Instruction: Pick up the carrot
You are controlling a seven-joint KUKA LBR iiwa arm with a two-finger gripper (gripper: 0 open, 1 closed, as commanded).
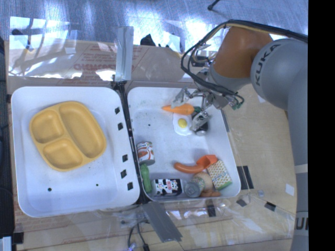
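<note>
Spread jaws of the gripper (194,102) straddle nothing, hovering just right of the carrot (178,109), which looks light, stiff, smooth, best pinched across its thick middle.

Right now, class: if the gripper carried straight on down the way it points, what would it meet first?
Probably the carrot, or the fried egg beside it. The gripper hangs over the right bin pointing downward at them, but one slanted view cannot settle depth or which of the two lies exactly under it.
</note>
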